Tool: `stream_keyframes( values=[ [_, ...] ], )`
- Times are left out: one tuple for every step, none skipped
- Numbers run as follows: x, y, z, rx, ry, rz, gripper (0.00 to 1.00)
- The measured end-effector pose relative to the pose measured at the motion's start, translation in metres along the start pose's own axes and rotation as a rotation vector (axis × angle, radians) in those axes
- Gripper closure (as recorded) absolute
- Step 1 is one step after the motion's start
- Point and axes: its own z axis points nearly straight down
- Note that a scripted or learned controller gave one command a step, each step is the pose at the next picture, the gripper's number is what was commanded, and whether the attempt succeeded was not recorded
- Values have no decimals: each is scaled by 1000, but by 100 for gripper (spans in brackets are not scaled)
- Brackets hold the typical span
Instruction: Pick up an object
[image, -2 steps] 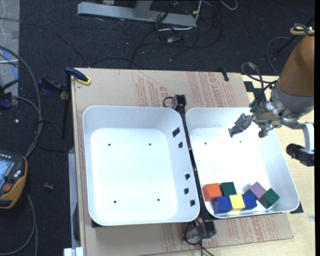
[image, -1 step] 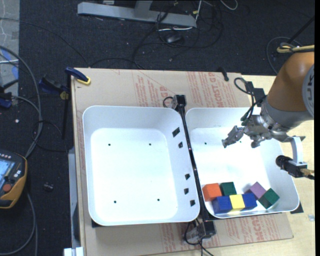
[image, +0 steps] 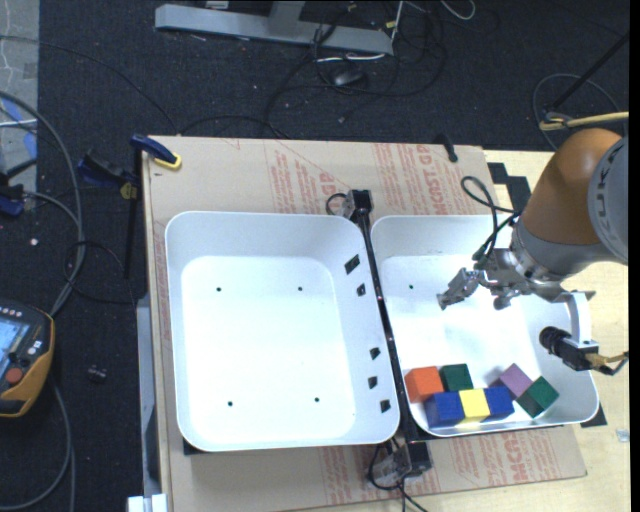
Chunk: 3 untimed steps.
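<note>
A: Where do we find the two-finger metal gripper (image: 458, 290) of the grey arm with the orange band (image: 572, 212)?

B: We see it over the right shallow white plastic bin (image: 400, 240), above that bin's upper middle floor. The arm reaches in from the right.

A: Can we say what the gripper is doing?

B: We see its fingers spread apart, released, with nothing between them. They point toward the left, toward the divider between the bins.

A: And the objects we could pick?

B: We count a cluster of small blocks along the near wall of the right bin, well apart from the gripper. An orange cube (image: 424, 382) sits at the left, touching a dark green cube (image: 457, 377). In front of them lie a blue cube (image: 443, 408), a yellow cube (image: 473, 404) and a second blue cube (image: 499, 401), side by side in a row. Further right we see a purple cube (image: 516, 379) just beside another green cube (image: 539, 395).

A: And the left shallow white plastic bin (image: 180, 300)?

B: We see it beside the right one on the brown cardboard-covered bench (image: 260, 165).
</note>
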Motion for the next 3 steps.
stream_keyframes(
  values=[
    [0, 0, 50, 0, 0, -1, 0],
    [0, 0, 37, -3, -1, 0, 100],
    [6, 0, -6, -5, -1, -1, 100]
  ],
)
